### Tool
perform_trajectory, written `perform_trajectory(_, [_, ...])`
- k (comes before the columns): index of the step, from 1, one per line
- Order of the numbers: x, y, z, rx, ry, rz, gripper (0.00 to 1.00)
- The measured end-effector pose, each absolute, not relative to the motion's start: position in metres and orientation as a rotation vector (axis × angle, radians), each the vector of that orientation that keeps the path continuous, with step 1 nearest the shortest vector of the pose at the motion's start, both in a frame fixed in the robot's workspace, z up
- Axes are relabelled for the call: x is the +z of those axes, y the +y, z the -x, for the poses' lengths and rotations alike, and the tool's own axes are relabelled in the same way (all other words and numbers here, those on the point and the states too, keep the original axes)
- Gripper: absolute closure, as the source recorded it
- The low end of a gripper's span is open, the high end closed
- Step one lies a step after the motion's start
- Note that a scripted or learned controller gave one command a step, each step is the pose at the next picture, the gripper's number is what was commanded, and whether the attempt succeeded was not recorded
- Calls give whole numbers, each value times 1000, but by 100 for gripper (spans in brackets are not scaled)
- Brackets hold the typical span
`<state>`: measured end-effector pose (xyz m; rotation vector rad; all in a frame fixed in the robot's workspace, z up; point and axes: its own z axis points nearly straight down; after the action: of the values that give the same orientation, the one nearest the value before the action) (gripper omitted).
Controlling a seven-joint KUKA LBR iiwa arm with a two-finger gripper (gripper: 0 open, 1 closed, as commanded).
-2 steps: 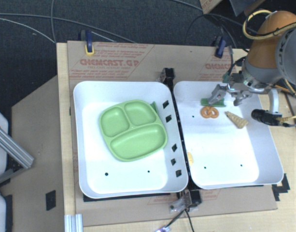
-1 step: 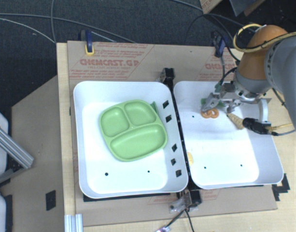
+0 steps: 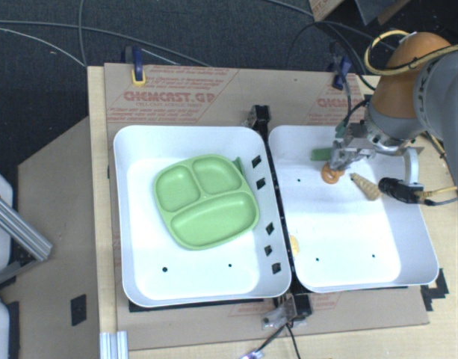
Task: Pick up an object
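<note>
We see the grey arm with its orange band [image 3: 399, 88] reaching in from the right, with the gripper [image 3: 345, 158] low over the far part of the right shallow white bin [image 3: 348, 238]. We cannot tell whether the gripper is open or closed, nor whether it has anything in it. Three small things lie close around it in that bin. A small orange round piece [image 3: 331, 174] sits just below and to the left of the gripper, so close that contact cannot be ruled out. A small flat green piece [image 3: 320, 155] lies just beside the gripper on its left, nearer the far wall. A tan cone-shaped piece [image 3: 365, 186] lies just to the gripper's lower right. The cone lies flat, its long axis slanting from upper left to lower right in the view, and the end toward the gripper seems the narrower one (the detail is too small for us to be sure). The orange piece is round and shows no clear direction. The left shallow white bin [image 3: 139, 238] holds a pale green plastic plate with three compartments [image 3: 206, 200], turned at an angle, well apart from the gripper. A row of small black squares [image 3: 270, 229] runs along that bin's right wall, between the two bins.
</note>
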<state>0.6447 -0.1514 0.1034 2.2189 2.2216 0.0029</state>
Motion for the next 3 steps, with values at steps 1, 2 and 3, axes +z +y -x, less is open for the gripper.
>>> perform_trajectory(1, [157, -148, -656, 6, 2219, -2216, 100])
perform_trajectory(2, [209, -140, -664, 8, 2219, -2214, 100])
perform_trajectory(3, [236, -140, -666, 5, 2219, -2217, 100])
